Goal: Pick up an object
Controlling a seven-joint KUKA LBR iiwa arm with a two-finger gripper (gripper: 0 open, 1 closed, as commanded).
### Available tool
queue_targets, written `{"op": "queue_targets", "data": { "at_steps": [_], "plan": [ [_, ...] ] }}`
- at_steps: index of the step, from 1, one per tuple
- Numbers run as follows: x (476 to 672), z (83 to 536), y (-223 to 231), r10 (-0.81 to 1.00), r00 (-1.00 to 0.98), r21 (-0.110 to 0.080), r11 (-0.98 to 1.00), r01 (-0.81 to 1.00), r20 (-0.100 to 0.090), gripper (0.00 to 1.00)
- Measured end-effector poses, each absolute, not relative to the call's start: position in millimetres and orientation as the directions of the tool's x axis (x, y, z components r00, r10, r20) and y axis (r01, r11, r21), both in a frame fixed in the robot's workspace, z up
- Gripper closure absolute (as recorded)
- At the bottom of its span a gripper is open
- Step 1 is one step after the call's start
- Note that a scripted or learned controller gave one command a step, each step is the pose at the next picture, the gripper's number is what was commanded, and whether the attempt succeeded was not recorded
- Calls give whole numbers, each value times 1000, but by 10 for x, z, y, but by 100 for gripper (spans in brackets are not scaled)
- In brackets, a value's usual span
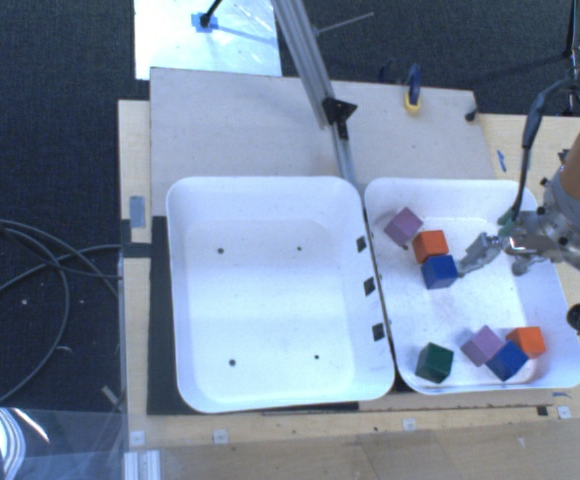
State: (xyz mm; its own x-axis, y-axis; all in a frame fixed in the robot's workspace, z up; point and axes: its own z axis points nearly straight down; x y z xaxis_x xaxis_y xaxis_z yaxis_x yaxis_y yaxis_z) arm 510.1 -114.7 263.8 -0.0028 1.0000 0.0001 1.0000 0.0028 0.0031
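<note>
7 blocks (437,271), 2 bins (270,193)

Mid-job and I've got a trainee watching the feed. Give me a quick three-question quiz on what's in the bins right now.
1. True or false: every block lies in the right bin.
2. Which block is nearest the gripper? A) green block B) upper blue block C) lower orange block
3. Fill in: the upper purple block touches the upper ____ block.

Key
1. True: seven blocks, all in the right bin; the left bin shows only its white floor.
2. B
3. orange
</note>
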Motion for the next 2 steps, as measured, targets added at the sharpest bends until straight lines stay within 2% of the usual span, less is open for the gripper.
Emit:
{"op": "queue_targets", "data": {
  "at_steps": [1,2],
  "plan": [
    [5820,1614,-1048,1000,-8,-2,8,1000,0,0],
    [5807,1684,-1314,1000,-1,2,1,1000,-1,0]
  ]
}}
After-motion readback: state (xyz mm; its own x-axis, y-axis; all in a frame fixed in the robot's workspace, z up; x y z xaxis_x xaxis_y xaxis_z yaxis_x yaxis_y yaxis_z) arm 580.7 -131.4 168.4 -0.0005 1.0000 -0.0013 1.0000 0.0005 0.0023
